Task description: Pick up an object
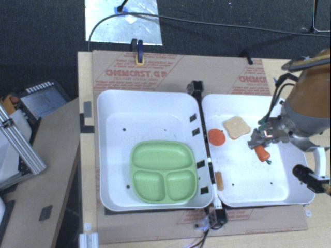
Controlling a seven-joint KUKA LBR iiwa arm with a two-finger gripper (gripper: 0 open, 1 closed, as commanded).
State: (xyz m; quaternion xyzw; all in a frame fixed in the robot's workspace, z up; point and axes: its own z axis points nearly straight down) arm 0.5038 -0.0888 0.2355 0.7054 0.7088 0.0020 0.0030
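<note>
Two-finger gripper [262,144] over right white bin [279,192], closed on small orange-red carrot-like piece [264,154]; tan bread slice [236,127] and round red tomato [216,137] to its left

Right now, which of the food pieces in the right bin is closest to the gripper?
The small orange-red carrot-like piece, lying just below the gripper. The bread slice, the round red tomato and the little tan stick by the divider lie farther left.

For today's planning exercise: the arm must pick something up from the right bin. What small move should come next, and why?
Probably lower the claw a little straight down onto the small red-orange piece. The claw hangs directly above that piece in the right bin, closer to it than to the toast slice or tomato.
</note>
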